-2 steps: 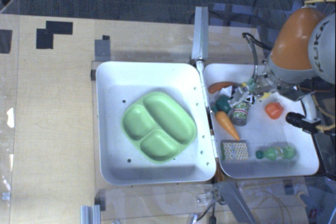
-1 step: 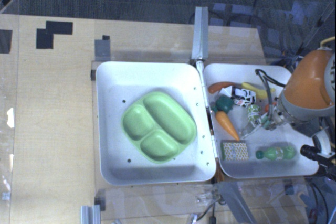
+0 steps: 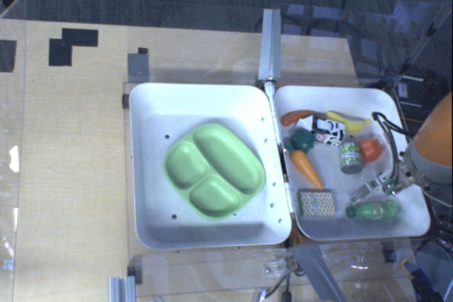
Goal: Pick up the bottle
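A small green bottle [image 3: 373,210] lies on its side near the front right corner of the right bin [image 3: 417,223], its cap pointing left. My gripper [image 3: 379,187] hangs just above and slightly behind the bottle, reaching in from the right under the grey wrist with its orange band. From this angle nothing appears between the gripper and the bottle, and the bottle rests on the bin floor.
The right bin also holds a carrot [image 3: 306,165], a patterned pad [image 3: 316,203], a small can [image 3: 350,157], a red-orange ball [image 3: 369,148], a banana [image 3: 348,122], a sausage [image 3: 297,117] and a black-and-white pack [image 3: 328,129]. A green divided plate [image 3: 214,170] lies in the left bin [image 3: 148,152].
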Available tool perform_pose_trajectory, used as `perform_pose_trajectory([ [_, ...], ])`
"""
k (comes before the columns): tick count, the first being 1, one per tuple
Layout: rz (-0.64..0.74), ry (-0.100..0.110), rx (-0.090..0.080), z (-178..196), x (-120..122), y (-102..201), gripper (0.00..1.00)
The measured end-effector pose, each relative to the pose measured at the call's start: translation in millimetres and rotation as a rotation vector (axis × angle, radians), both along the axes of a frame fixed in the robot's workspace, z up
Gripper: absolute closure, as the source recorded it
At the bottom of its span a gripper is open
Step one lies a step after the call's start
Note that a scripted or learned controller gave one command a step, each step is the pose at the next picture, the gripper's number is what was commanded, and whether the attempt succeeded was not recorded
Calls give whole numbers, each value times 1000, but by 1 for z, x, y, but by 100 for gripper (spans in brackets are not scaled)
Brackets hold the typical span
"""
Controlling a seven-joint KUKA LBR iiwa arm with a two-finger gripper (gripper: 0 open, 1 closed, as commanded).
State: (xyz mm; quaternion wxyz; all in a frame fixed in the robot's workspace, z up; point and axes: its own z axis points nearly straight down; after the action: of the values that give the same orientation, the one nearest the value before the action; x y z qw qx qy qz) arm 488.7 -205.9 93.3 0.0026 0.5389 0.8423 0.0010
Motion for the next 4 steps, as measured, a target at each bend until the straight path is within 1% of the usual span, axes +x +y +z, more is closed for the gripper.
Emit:
perform_pose_trajectory([
  [1,-94,-8,1,-4,64,35,0],
  [2,100,-7,-4,-4,22,4,0],
  [3,181,-8,0,-4,84,80,0],
  [4,-93,4,-1,-6,146,73,0],
])
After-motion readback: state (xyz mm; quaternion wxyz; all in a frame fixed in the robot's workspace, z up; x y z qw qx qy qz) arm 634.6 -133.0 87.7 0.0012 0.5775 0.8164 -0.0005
